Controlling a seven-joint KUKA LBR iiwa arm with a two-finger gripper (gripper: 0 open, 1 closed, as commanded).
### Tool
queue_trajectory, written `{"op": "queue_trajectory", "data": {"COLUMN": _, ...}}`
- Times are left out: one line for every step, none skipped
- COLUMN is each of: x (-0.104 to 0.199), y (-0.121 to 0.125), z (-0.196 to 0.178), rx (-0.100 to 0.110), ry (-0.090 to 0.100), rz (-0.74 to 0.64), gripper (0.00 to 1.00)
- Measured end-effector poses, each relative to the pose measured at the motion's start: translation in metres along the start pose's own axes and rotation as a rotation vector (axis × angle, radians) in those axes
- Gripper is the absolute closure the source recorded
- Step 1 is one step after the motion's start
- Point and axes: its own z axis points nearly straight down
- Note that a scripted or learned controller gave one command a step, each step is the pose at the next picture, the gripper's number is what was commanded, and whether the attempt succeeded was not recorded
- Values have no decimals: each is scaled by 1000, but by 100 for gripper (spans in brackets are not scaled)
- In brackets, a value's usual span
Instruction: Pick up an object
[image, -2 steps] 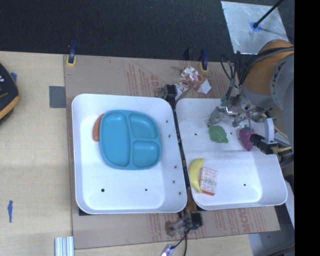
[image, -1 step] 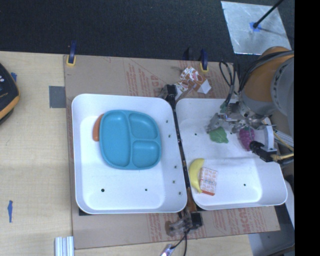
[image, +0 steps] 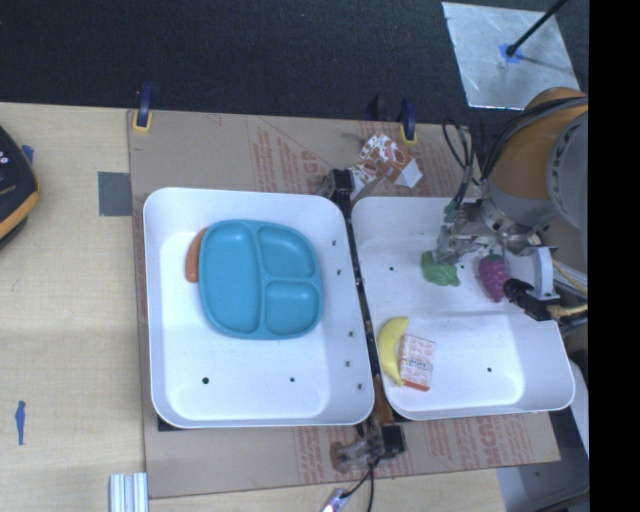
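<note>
My gripper hangs over the far part of the right bin, reaching in from the right. Just below and left of it lies a small green object, touching or nearly touching the gripper's tip. A purple bunch of grapes rests right beside it, under the wrist. Near the bin's left wall lie a yellow banana and a small white-and-red packet, pressed together.
The left bin holds a blue divided plate, and an orange item peeks out from under its left edge. A crumpled wrapper lies on the cardboard behind the bins. Cables run along the arm at the right.
</note>
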Motion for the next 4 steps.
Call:
{"op": "queue_trajectory", "data": {"x": 0, "y": 0, "z": 0, "rx": 0, "ry": 0, "rz": 0, "gripper": 0}}
{"op": "queue_trajectory", "data": {"x": -2, "y": 11, "z": 10, "rx": -4, "ry": 0, "rz": -1, "gripper": 0}}
{"op": "queue_trajectory", "data": {"x": -1, "y": 7, "z": 10, "rx": -1, "ry": 1, "rz": 0, "gripper": 0}}
{"op": "queue_trajectory", "data": {"x": -2, "y": 7, "z": 0, "rx": 0, "ry": 1, "rz": -1, "gripper": 100}}
